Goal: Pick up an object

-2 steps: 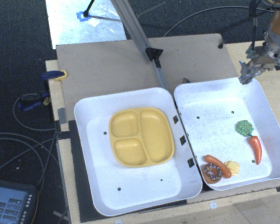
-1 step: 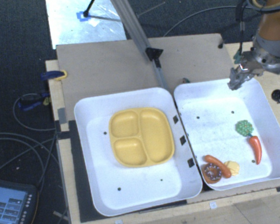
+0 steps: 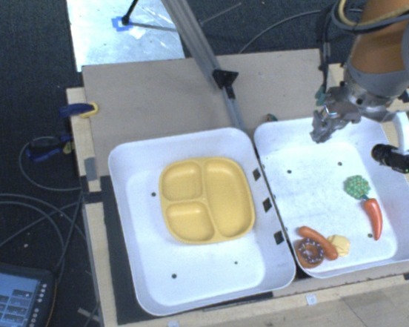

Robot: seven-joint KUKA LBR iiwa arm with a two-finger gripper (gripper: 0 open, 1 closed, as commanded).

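A: Start at the left. What sits in the left bin (image 3: 142, 227)?

B: A yellow divided tray (image 3: 208, 200), three compartments, lying flat near the middle of that bin, a little toward the far side. The rest of the bin floor is bare white with a few small dark dots.

A: And between the two bins?

B: The bins touch along their inner edges, with small black clips down the seam. A grey pole (image 3: 195, 37) slants down from the top of the view and ends just behind that seam.

A: Now the right bin (image 3: 320, 188). Where are the things to pick?

B: All toward its near and right part. At the near edge lies a chocolate doughnut (image 3: 309, 252), with a sausage (image 3: 317, 240) resting against its upper right side, and a small pale yellow piece (image 3: 340, 243) just beside the sausage. Further right, a green broccoli floret (image 3: 356, 187) sits just above a red-orange carrot (image 3: 374, 217), which points toward the near edge.

A: Where is the gripper (image 3: 324, 127)?

B: Over the far edge of the right bin, well apart from all the toys, below the orange band of the arm (image 3: 384, 23).

A: Wide or narrow?

B: I cannot tell; nothing is visibly held in it.
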